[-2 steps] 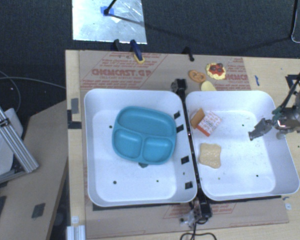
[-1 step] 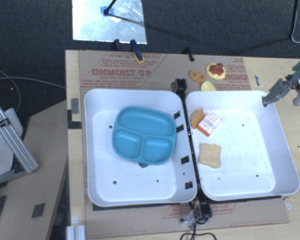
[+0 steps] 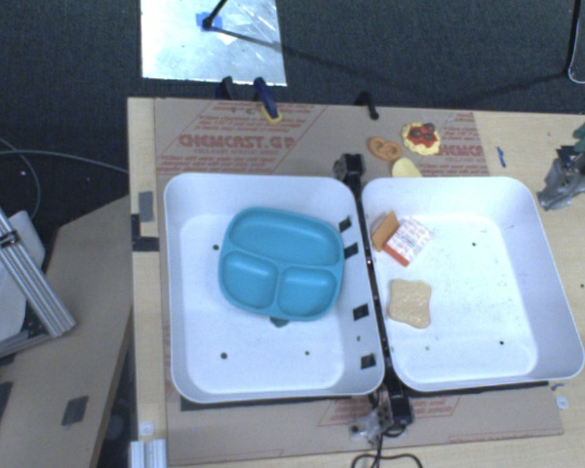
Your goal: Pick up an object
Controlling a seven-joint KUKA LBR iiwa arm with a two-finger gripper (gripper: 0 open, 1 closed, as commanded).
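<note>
A: Starting on the left, what's sitting in the left bin (image 3: 190, 359)?

B: One blue divided plate (image 3: 278, 263), three compartments, lying flat near the middle of that bin.

A: And the right bin (image 3: 526, 291)?

B: Three items bunching toward its left side: one orange piece (image 3: 384, 229) touching one red-and-white packet (image 3: 408, 241), and one tan bread-like slice (image 3: 409, 302) lying just below them, apart.

A: Anything outside the bins?

B: Three small pieces are resting on the table (image 3: 302, 130) beyond the right bin's far edge: one brown cookie-like piece (image 3: 383, 148), one pale yellow piece (image 3: 406, 169), one round topped piece (image 3: 421, 137).

A: Where's the arm?

B: The gripper (image 3: 570, 175) is hanging at the far right, beyond the right bin's upper right corner, well apart from every item. Whether it's parted or closed, I can't tell. Nothing is showing between them.
</note>
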